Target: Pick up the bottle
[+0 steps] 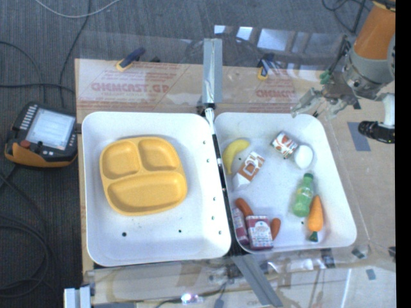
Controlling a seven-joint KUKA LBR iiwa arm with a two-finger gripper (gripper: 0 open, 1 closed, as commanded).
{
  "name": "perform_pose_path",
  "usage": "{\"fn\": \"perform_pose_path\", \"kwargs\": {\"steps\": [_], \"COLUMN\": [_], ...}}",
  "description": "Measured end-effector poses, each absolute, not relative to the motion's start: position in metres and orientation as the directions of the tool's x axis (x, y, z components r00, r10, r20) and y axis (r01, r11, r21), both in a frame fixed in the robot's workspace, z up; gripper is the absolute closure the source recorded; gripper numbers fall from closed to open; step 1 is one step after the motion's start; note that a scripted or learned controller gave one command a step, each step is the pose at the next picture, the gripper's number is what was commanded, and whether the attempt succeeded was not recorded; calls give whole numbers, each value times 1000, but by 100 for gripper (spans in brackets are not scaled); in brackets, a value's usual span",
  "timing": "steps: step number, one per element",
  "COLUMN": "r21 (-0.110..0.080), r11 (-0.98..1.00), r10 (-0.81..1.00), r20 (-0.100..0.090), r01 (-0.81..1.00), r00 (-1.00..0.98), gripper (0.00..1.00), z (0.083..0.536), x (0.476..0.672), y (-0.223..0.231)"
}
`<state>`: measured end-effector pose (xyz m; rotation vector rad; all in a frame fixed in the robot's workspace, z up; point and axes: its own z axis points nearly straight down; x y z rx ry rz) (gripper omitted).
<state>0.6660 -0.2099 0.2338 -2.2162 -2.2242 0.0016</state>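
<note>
- dark grey carpet surrounds a bench [160, 85] with a brown board top, on which two shallow white bins sit side by side.
- gripper [319, 104] hangs just past the far right corner of the right bin [334, 165], its fingers spread apart with nothing between them; the grey arm [376, 37] with its orange band rises behind it.
- green bottle [304, 196] lies inside the right bin, toward the near right part, well apart from the gripper.
- orange carrot [314, 215] lies just beside the bottle, on the side nearer the bin's right wall.
- white egg-like item [304, 156] and a small red-and-white carton [283, 144] sit in the right bin between the bottle and the gripper.
- yellow banana [234, 153] and a small orange-and-white box [252, 165] lie near the right bin's left wall.
- red packages and sausage-like pieces [253, 226] crowd the right bin's near left corner.
- left bin [112, 242], touching the right bin, holds a yellow divided tray [142, 174].
- handheld controller [42, 135] rests on the carpet beyond the left bin.
</note>
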Motion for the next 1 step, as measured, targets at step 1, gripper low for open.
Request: {"fn": "perform_pose_path", "kwargs": {"steps": [1], "r21": [-4], "r11": [76], "r10": [997], "r20": [-4], "r01": [997], "r00": [-76], "gripper": [0], "z": [224], "x": [668], "y": [-188]}}
